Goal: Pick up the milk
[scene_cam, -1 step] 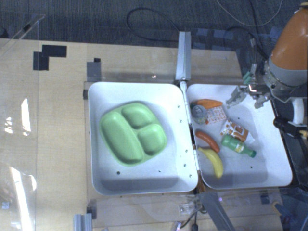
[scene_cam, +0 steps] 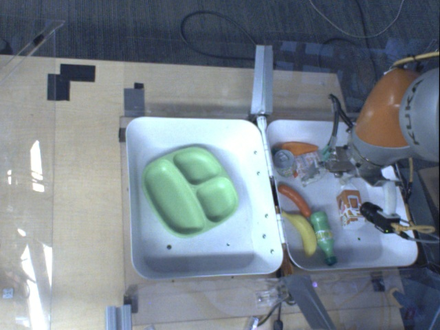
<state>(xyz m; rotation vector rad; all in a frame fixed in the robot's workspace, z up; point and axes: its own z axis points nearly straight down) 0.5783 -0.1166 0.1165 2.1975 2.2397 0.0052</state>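
The milk is a small white carton with orange print. It lies in the right bin, right of the middle. My gripper hangs over the same bin, a little beyond the carton toward the far wall and apart from it. The grey wrist and orange band come in from the right and hide the bin's far right corner. Nothing shows between the gripper's fingers.
The right bin also holds an orange carrot, a clear crumpled bottle, a red sausage, a banana and a green bottle. A green divided plate lies in the left bin.
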